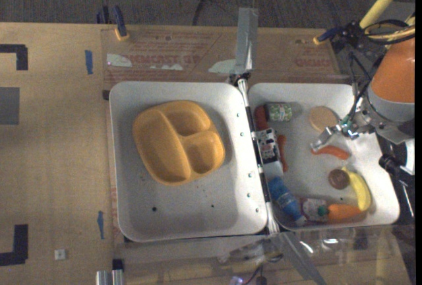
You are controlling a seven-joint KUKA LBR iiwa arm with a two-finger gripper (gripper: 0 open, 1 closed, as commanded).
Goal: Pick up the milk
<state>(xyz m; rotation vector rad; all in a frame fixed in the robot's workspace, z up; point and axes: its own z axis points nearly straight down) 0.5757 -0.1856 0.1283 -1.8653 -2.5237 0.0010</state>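
Since the milk (266,145) looks like a small white carton with black patches, lying flat against the left wall of the right bin (386,145), expect it to be light and fairly stiff, but with smooth sides that could slip or dent if squeezed hard. Best hold, judging from here: across its narrow width, mid-body, coming straight down. It's tight, though: the bin wall is on one side and a thin red item (283,152) just beside it on the other, so there's little room. A red object (261,117) and a green can (280,111) sit above it, and a blue bottle (285,196) below. The gripper (328,139) hovers over the middle of the same bin, near a tan disc (323,118) and just over an orange piece (333,153), well apart from the milk. Can't tell if it's spread or pressed together; too small and blurry. Nothing visibly held. The left bin (125,165) has a yellow divided plate (178,142). Pick not yet started; the arm needs to shift left.
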